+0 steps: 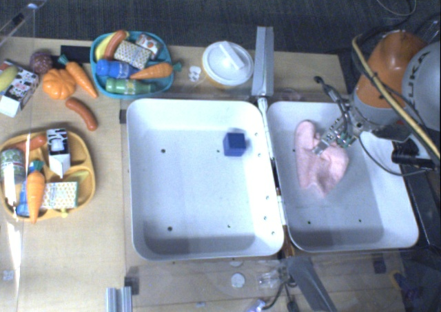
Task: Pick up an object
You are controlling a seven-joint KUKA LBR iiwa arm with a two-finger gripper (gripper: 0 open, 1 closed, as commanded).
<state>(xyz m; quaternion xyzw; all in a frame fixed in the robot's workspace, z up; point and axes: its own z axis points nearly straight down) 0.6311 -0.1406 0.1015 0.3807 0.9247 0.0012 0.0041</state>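
Apparently reaching to grasp, the claw (329, 140) sits on the pink cloth (318, 159) in the right bin (393, 228); its state cannot be told.

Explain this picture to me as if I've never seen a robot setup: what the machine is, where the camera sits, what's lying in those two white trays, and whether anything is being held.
This is one picture from a camera fixed above a workbench, looking down at a slant. The grey machine with the orange band at the right is a robot arm, and its claw is the small part at its tip. Two shallow white trays sit side by side. The left tray has a small blue block in it. The right tray has a soft pink cloth-like thing, and the claw is right at its upper edge. Whether it actually grips the pink thing is too small to tell. Off to the left, outside the trays, lie toy foods in a blue dish and a yellow dish.
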